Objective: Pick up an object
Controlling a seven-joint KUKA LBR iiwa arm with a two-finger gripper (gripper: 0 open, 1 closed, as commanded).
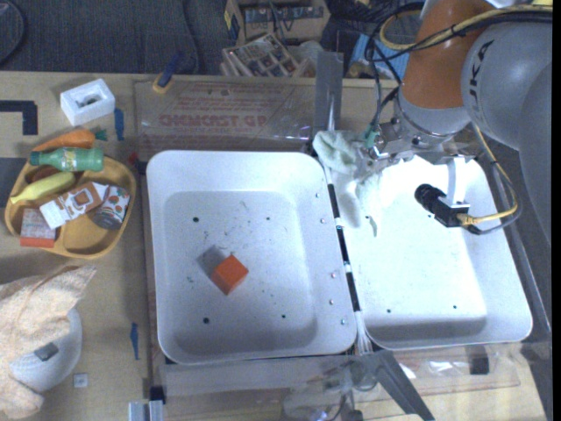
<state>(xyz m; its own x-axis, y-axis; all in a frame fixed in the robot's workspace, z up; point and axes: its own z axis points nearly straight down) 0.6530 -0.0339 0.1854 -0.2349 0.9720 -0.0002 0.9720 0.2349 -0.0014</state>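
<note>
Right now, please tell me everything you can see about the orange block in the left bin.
The orange block is a small cube-like piece with flat faces, plain orange, matte, maybe foam or wood. It sits turned, a corner pointing toward the bin's near edge. It rests on the floor of the left bin, a bit left of centre and toward the front. A small grey piece lies against its upper left side. It lies far from the gripper.

Bright overhead light, glare washing out the right bin [456, 270], soft shadow beside the orange block [231, 274], slight overall blur
</note>
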